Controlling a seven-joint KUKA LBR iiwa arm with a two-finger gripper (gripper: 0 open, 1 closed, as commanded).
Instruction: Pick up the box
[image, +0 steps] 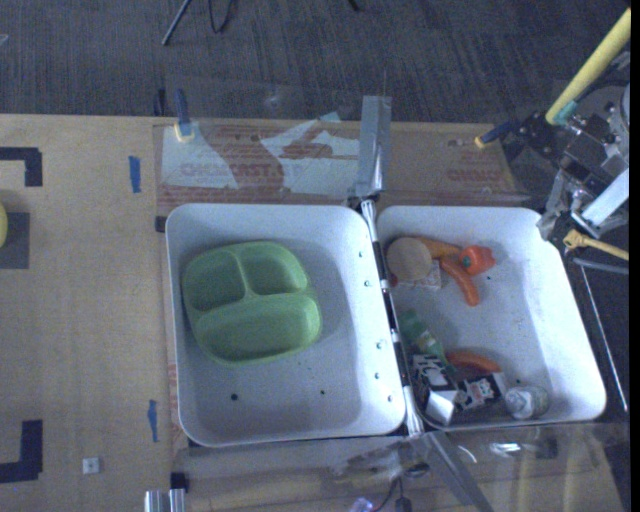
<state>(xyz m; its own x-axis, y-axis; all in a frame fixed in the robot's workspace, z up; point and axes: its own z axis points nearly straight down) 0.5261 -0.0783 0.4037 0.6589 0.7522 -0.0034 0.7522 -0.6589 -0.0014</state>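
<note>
Against the right bin's (560, 300) near-left corner lies the box (455, 385).

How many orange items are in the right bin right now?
2. An orange toy lies near the far wall beside a tan ball; a smaller orange piece lies by the near clutter. More may be hidden under that pile.

Grey metal arm (597, 160) — yellow tube, blue fitting

Box (437, 378): small, black with white lettering, lying flat and slightly askew in the right bin (560, 330), near-left corner, against the dividing wall, among other small items.
</note>
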